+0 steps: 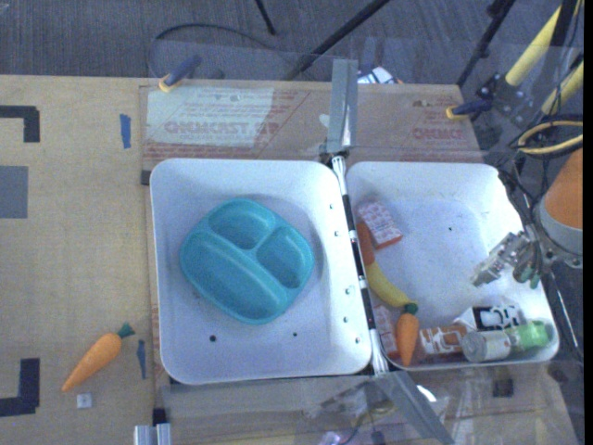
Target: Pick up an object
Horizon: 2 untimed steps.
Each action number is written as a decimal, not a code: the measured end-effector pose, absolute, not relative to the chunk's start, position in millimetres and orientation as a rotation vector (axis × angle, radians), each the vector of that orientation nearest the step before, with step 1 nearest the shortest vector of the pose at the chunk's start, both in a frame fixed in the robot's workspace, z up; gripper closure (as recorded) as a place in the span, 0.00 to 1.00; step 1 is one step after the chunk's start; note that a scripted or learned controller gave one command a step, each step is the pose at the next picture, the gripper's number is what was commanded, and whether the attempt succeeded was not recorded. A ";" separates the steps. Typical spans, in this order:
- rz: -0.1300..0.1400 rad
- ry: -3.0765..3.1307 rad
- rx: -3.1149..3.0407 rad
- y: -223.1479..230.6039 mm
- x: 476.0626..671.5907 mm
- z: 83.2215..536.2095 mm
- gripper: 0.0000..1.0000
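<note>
Camera view showed the gripper [498, 265] low over the right bin [445, 188], near that bin's right wall, with the orange band of the arm [567, 197] just above and to its right. Whether its fingers were parted or closed could not be told; nothing was seen between them.

Just below the gripper, along the bin's near wall, lay a bottle [505, 341] with a green cap, on its side. A small black-and-white item [498, 317] sat between the bottle and the gripper. Left of the bottle lay an orange packet [440, 337], touching a toy carrot [406, 334] that stood in the bin's near-left corner. A banana [386, 288] lay well to the gripper's left, against the divider, and a red-and-white box [380, 223] lay farther up and left.

Beyond the divider, the left bin [185, 341] held a teal plate [247, 260] with compartments. A second carrot [93, 360] lay on the bench [65, 248], far to the gripper's left, outside both bins.
</note>
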<state>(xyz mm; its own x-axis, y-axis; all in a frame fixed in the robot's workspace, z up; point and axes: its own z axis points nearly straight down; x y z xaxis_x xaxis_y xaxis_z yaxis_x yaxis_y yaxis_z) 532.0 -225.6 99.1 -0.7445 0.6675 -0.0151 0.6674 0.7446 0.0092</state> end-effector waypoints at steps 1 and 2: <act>0.001 2.978 0.982 -222.8 523.3 130.7 1.00; 0.001 2.905 1.179 -220.8 570.8 305.6 1.00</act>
<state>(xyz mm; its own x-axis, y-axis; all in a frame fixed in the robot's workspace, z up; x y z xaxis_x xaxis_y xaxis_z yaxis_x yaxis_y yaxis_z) 570.8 -220.8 305.6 -0.7173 0.6967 -0.0055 0.6967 0.7174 0.0028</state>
